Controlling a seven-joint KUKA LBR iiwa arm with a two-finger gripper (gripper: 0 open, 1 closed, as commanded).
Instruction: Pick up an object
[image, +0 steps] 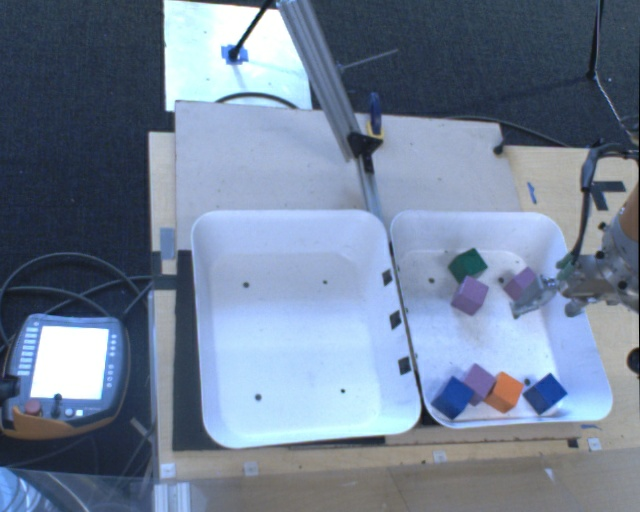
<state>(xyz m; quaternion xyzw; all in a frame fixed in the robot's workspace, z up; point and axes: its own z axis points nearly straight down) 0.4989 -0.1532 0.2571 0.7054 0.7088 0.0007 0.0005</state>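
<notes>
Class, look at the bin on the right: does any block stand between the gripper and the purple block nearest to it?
Nothing visible does. The gripper reaches in from the right wall of the right bin and sits right beside the nearest purple block. The other purple block and the green block lie beyond it, further left.

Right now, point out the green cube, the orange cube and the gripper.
green cube (467, 265), camera view, top face.
orange cube (504, 391), camera view, top face.
gripper (529, 303), camera view, at its fingertips.

My arm comes in from the right edge of the frame at mid-height, wrist low and pointing left. My gripper (530, 298) sits at the right-centre of the frame; its small metal tip reaches leftward.
</notes>
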